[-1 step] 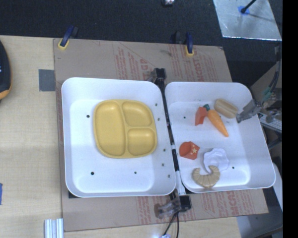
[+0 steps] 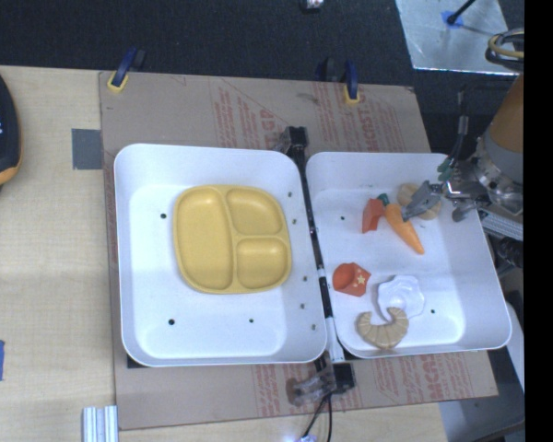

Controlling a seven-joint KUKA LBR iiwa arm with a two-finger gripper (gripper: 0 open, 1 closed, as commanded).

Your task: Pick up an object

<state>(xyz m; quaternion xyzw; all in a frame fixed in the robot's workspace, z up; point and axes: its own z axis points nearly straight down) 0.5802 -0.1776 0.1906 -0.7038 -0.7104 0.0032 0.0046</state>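
Two white bins sit on the surface. The left bin [image 2: 138,247] holds one yellow divided plate [image 2: 230,238]. The right bin [image 2: 470,284] holds two carrots [image 2: 405,231], a red piece [image 2: 351,279], a croissant [image 2: 383,330] and a white lump [image 2: 402,293]. The gripper [image 2: 425,198] hangs spread apart over the bin's far side, holding nothing.

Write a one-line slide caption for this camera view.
End effector poised over the carrot in the right bin; yellow divided plate sits in the left bin.

The arm [image 2: 502,155] is cut off at the right edge; its gripper [image 2: 422,201] partly hides a tan object [image 2: 409,193].
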